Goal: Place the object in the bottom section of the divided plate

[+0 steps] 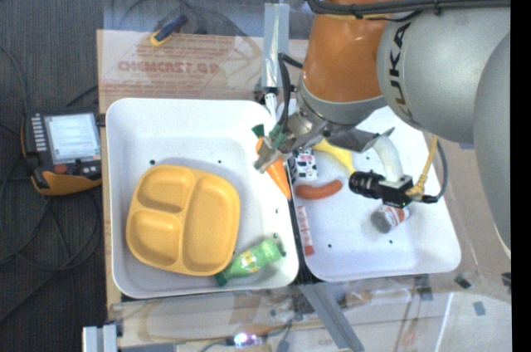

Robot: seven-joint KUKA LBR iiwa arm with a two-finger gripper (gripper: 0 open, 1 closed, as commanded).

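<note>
Over the seam between the two white bins, we find the gripper (278, 144) hanging just beside the left bin's (124, 143) right wall, with a small orange, carrot-like object (271, 155) at its tip; a bit of green shows at the object's upper end. It looks pinched between the fingers, though the wrist hides much of them, so we read the hand as closed on the carrot rather than merely touching it.

The yellow divided plate (184, 217) lies well apart, down and to the left in the left bin, with two smaller wells on its left side and one large well on its right. A green bottle (251, 259) lies against the plate's lower right edge.

We judge the step in hand to be the carry – the object is lifted, not yet delivered. To do it well, we would travel left and down across the bin with the carrot kept high enough to clear the plate's raised rim, and settle over the middle of the bottom section before lowering. Release should come low, since a long, rounded piece could roll over a divider. The bottle sits close to that side of the plate, so the approach had better come from above – not sweeping in from the lower right.
</note>
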